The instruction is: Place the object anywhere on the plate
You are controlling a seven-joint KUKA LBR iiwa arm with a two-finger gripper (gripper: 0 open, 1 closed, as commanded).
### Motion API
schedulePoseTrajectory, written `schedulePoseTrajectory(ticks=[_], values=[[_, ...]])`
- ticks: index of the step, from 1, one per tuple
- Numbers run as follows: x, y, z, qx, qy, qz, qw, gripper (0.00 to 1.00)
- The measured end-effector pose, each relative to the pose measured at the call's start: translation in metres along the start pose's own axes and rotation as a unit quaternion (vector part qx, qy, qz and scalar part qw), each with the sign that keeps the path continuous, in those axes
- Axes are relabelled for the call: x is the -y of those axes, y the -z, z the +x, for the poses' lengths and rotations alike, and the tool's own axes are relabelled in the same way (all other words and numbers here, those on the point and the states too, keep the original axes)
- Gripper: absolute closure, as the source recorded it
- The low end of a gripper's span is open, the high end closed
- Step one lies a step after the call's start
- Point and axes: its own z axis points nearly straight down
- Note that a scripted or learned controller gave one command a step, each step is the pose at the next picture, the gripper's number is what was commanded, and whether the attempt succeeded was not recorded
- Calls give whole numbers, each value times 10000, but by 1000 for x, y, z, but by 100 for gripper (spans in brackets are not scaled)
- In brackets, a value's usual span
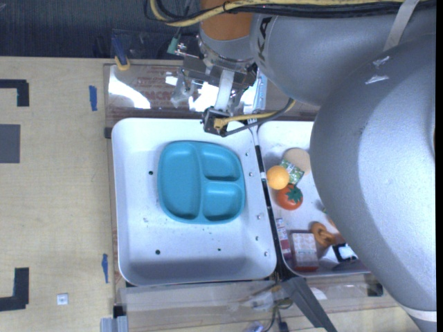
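Note:
A blue plate (pixel 201 182) with three compartments lies in the middle of the left bin (pixel 135 206); nothing rests on it. My gripper (pixel 210 94) hangs over the far rim of the left bin, beyond the plate's far edge, and I see nothing held in it. In the right bin (pixel 273 133) lie an orange ball (pixel 277 178), a red tomato-like toy (pixel 291 198), a pale rounded piece (pixel 297 157) and a green packet (pixel 295 173).
Nearer the front of the right bin sit a dark red box (pixel 303 245), a brown toy (pixel 321 233) and a small white and black item (pixel 345 253). The grey arm (pixel 374 151) covers most of the right bin. Bare wooden bench (pixel 55 185) stretches left.

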Motion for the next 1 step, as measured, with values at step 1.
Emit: schedulePoseTrajectory(ticks=[1], values=[[79, -94, 14, 8, 443, 36, 9990, 0]])
